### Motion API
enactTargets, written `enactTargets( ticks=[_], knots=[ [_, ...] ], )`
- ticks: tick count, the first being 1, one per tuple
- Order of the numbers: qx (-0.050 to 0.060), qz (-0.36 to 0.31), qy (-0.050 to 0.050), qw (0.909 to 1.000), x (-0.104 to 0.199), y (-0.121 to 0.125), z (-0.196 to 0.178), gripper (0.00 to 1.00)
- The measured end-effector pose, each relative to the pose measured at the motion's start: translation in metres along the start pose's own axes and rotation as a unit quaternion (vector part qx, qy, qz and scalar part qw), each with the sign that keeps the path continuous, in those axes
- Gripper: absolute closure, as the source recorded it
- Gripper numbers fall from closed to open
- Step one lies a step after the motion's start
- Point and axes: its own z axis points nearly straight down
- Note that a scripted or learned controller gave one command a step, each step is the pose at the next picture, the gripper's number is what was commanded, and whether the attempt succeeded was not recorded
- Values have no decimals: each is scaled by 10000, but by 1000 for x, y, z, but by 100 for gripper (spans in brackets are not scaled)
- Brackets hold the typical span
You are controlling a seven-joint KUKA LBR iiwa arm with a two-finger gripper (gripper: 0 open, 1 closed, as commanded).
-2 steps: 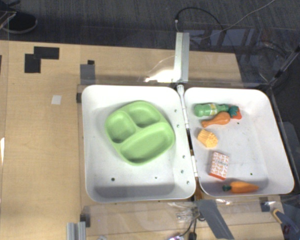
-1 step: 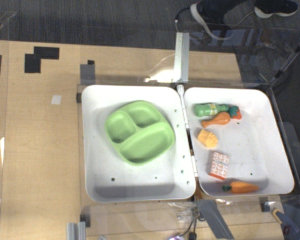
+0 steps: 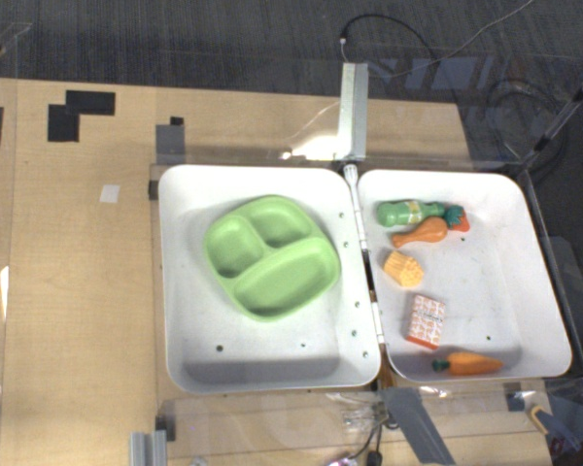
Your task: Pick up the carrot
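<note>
Orange carrot (image 3: 468, 363) lies untouched, near edge of right bin (image 3: 525, 260).
Pickup not begun; arm must reach in w/ open fingers.

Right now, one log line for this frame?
carrot: near edge of right bin, untouched | green plate: left bin | pick: not begun

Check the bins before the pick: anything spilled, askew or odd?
Nothing spilled or damaged. The green divided plate sits askew in the left bin. In the right bin, the carrot lies flat against the near wall, which may crowd a grasp. The green bottle lies on its side, touching the toy drumstick.
</note>
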Motion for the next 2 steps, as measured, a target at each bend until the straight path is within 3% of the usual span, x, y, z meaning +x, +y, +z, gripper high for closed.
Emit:
enactTargets(
  ticks=[1,2],
  knots=[
    [2,576,1,9983,-1,2,0,100],
    [5,1632,3,9866,0,3,0,100]
  ],
)
